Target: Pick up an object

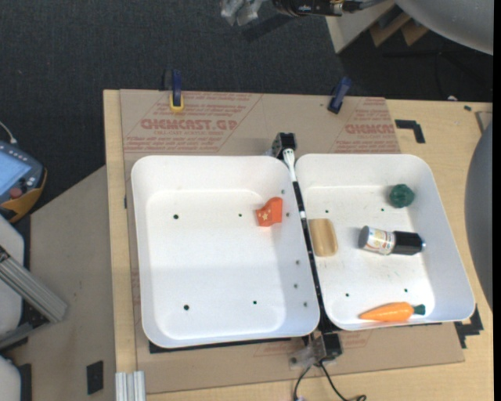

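A small orange-red object (269, 212) lies in the left bin (203, 313) near its right wall. The right bin (368, 176) holds a tan block (322, 237) against its left wall, a dark green ball (401, 196) at the back right, a black and silver cylinder (390, 241) lying on its side, and an orange toy carrot (387, 312) by the front wall. My gripper (239, 10) is blurred at the top edge of the view, high above the floor beyond the bench and well away from both bins.
The grey arm (450, 19) fills the top right corner, and its orange band (313, 8) shows at the top edge. Blue clamps (176, 86) (339, 94) hold the cardboard base at the back. A black divider strip (301, 223) runs between the bins.
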Controlling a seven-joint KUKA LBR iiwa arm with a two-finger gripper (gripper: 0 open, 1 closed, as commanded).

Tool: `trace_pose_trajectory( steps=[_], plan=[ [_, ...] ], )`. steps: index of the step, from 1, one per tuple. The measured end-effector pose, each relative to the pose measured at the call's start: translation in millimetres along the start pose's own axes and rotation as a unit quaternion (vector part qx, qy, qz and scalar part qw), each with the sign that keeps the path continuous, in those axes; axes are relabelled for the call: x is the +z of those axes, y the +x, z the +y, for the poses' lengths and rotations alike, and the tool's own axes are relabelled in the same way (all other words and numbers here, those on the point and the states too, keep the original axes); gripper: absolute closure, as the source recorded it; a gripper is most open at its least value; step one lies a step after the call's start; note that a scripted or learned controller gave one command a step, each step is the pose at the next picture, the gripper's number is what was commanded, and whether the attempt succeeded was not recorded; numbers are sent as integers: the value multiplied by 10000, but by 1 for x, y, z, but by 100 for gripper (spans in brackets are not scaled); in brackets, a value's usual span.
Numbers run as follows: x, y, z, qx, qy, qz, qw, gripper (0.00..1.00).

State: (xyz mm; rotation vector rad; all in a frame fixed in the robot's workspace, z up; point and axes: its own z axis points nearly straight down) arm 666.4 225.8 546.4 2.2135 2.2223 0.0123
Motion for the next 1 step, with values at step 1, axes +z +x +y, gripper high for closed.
trace_pose_trajectory(
  steps=[1],
  plan=[
    [-11,1,0,-11,-21,4,10000,100]
  ],
)
